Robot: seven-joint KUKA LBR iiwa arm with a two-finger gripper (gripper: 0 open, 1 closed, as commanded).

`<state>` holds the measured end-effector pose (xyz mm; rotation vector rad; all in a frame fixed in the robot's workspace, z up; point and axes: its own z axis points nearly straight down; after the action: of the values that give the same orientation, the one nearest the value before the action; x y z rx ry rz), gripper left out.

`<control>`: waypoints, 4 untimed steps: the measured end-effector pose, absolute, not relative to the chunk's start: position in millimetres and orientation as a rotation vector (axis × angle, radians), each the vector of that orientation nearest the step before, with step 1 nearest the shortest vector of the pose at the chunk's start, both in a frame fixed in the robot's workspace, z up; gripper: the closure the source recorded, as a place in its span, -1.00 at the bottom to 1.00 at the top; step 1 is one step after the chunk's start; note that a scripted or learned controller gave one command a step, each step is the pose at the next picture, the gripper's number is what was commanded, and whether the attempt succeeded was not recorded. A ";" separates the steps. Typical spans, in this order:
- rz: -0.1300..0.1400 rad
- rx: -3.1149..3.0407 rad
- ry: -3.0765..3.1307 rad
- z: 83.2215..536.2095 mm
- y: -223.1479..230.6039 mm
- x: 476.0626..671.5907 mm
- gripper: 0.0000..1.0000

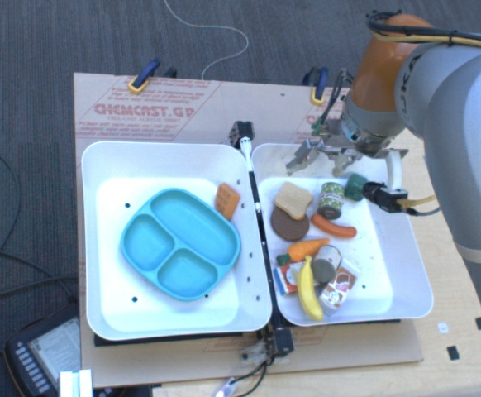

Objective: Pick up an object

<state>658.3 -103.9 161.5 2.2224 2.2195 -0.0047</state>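
The robot's metal gripper (pixel 321 157) hangs over the far end of the right white bin (pixel 406 263), fingers spread apart, pinching nothing. A small green jar (pixel 332 198) sits just below it, beside a tan bread slice (pixel 293 198).

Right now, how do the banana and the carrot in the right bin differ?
The banana is yellow; the carrot is orange. The banana runs roughly up and down the view, while the carrot lies nearly crosswise above it. The banana looks longer and sits nearer the bin's front edge. Both are toy foods lying flat in the same pile.
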 end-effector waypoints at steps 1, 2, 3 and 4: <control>0.005 2.217 2.219 88.1 -97.6 627.2 -1.00; 0.005 2.216 2.218 98.6 -98.1 627.7 1.00; 0.000 2.219 2.224 184.8 -34.3 565.2 1.00; -0.003 2.221 2.225 209.4 45.5 483.1 1.00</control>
<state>483.1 45.5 209.4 2.2214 2.2248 -0.0035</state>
